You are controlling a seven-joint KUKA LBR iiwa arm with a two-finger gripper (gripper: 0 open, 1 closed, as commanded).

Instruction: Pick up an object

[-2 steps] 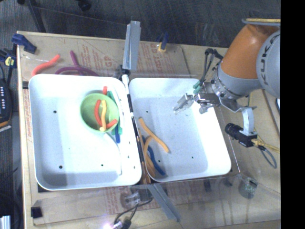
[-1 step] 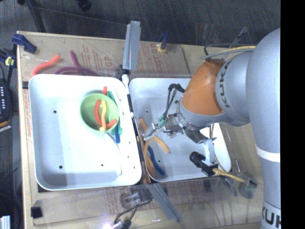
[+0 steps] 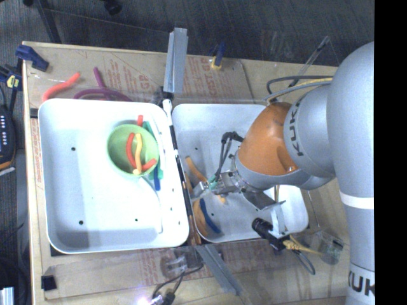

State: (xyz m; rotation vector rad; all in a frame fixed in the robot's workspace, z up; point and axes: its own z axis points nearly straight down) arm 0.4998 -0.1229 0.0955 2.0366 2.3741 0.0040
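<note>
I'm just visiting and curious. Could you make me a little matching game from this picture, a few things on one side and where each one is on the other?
Things:
1. green bowl
2. robot arm
3. brown wooden objects
4. pink and orange hoses

Places:
A. on the bench behind the left bin
B. left bin
C. left edge of the right bin
D. over the right bin

Pairs: 1-B, 2-D, 3-C, 4-A

The arm (image 3: 305, 145) covers most of the right bin (image 3: 203, 122), hiding the end effector's fingers. Near the counter's left edge, a black device (image 3: 5, 132) is cut off.
</note>
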